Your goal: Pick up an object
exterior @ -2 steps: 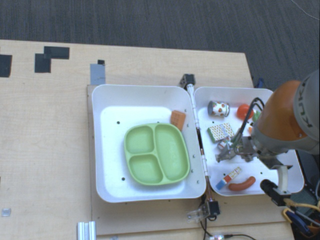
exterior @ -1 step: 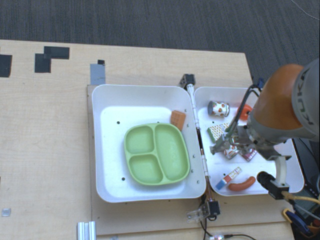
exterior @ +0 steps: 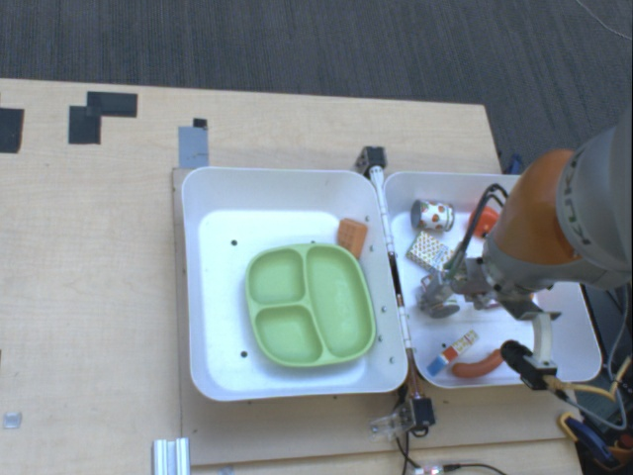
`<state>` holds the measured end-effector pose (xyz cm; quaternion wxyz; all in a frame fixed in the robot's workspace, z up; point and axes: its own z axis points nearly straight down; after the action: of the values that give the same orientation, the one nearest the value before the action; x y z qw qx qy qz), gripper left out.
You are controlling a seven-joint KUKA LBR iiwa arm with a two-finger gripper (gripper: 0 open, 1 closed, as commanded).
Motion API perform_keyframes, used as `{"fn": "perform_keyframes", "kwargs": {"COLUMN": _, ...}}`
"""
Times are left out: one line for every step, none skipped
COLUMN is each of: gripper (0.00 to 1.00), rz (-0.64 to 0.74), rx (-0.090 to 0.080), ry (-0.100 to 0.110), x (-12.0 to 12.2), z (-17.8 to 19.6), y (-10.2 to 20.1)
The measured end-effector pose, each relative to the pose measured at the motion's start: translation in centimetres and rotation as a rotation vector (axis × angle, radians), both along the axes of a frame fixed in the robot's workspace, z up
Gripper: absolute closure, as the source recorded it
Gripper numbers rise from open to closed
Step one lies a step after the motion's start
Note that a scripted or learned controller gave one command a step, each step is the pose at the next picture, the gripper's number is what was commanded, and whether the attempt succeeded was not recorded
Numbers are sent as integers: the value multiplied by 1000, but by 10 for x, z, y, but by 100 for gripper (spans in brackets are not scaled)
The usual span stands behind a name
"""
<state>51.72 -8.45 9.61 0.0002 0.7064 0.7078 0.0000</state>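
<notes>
The gripper [exterior: 440, 293] hangs low in the right bin [exterior: 591, 359], over a grey metallic piece [exterior: 439, 308]; whether its fingers are open or gripping cannot be told. At twelve o'clock lies a patterned packet [exterior: 428, 251], at six o'clock a red sausage [exterior: 477, 366], likely alternatives.

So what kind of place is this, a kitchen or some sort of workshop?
Most likely a robot test lab, not a kitchen. A grey and orange robot arm reaches over a wooden bench holding two white bins, one with a green divided plate, the other with small toy-like objects. Loose cables trail nearby.
</notes>
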Motion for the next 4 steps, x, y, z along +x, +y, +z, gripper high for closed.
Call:
{"fn": "perform_keyframes", "kwargs": {"gripper": 100, "rz": 3, "rx": 1, "ry": -3, "x": 1, "z": 11, "y": 1}}
{"fn": "perform_keyframes", "kwargs": {"gripper": 0, "rz": 3, "rx": 1, "ry": -3, "x": 1, "z": 11, "y": 1}}
{"fn": "perform_keyframes", "kwargs": {"gripper": 100, "rz": 6, "rx": 1, "ry": -5, "x": 2, "z": 21, "y": 2}}
{"fn": "perform_keyframes", "kwargs": {"gripper": 100, "rz": 4, "rx": 2, "ry": -4, "x": 45, "z": 97, "y": 85}}
